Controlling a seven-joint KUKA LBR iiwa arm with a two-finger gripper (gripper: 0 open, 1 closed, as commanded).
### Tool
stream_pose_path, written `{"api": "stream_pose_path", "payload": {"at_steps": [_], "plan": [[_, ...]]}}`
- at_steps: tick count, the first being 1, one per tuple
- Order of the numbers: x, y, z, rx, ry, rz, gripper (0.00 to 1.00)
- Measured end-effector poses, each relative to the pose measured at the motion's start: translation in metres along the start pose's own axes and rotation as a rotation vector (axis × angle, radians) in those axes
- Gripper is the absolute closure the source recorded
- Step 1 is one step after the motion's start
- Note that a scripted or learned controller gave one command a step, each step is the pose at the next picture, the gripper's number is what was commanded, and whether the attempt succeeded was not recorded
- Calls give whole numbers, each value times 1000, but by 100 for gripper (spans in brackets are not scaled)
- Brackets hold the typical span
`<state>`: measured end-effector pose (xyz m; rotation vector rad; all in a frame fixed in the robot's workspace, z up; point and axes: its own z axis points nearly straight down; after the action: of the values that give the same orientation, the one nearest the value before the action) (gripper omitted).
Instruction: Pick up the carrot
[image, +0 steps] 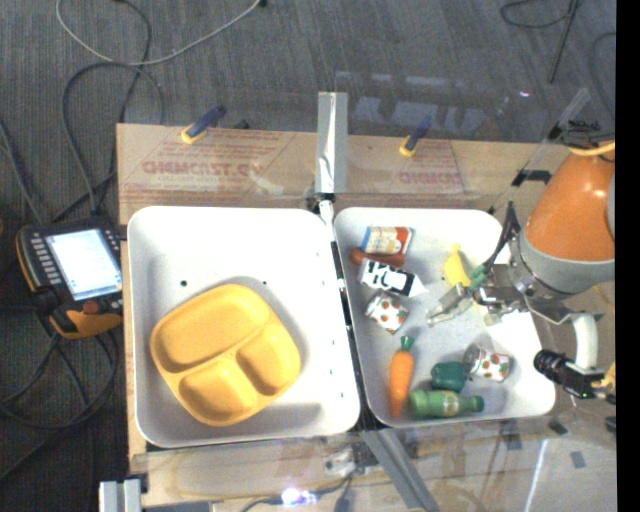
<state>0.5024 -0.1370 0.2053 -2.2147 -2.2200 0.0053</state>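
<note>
Overhead view of the bench, taken with the carrot (401, 375) as our reference. We find the carrot lying in the right bin (520, 412), close to that bin's near-left corner, its green top pointing away from the camera and its orange tip toward the front rim. Just to its right lie a green bottle (445, 403) and a dark green object (450, 375); beyond these, a small red-and-white item (490, 365). Directly beyond the carrot's top sits a strawberry-patterned object (387, 313), then a black-and-white carton (386, 278) and an orange-labelled can (386, 240). Far to the carrot's left, in the left bin (140, 260), rests a yellow divided tray (226, 352).

The gripper (447, 303) hangs up and to the right of the carrot, well apart from it, over the middle of the right bin. Its slim metal fingers (452, 296) appear slightly parted, and we see nothing between them; the yellow item (456, 266) beyond them lies apart.

We judge the task barely begun: the carrot rests untouched on the bin floor. Positioning over it, descent, closing and lifting all remain.
</note>
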Motion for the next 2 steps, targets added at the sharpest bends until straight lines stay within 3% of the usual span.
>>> {"api": "stream_pose_path", "payload": {"at_steps": [1,2], "plan": [[37,-15,116,-13,-4,-193,0],[38,-13,107,-17,-3,-192,100]]}}
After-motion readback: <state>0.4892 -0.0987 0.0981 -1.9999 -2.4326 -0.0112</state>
